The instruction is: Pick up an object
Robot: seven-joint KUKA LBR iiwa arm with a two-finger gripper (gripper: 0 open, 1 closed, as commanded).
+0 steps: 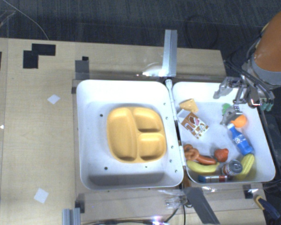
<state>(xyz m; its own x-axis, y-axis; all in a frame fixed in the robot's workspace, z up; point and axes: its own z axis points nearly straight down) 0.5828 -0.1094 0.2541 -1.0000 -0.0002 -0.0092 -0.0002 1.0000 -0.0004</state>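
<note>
- The claw [234, 100] hangs over the upper right of the right bin [210, 90], below the arm's orange band [274, 41] at the frame's right edge; its metal fingers point down and left, but I cannot tell how far apart they stand or whether anything sits between them.
- Just beneath it lie a small green piece [226, 108] and an orange ball [240, 121], the ball touching the cap end of a blue bottle [239, 140].
- Further left in that bin: a tan wedge [188, 105] and a printed packet [194, 125].
- Along the bin's lower edge: a pretzel [191, 151], sausage [206, 160], red piece [221, 154], banana [200, 167], can [233, 167] and corn cob [247, 164].
- The left bin [89, 125] holds a yellow divided tray [135, 133].
- Both bins rest on the pale tabletop [33, 139].
</note>
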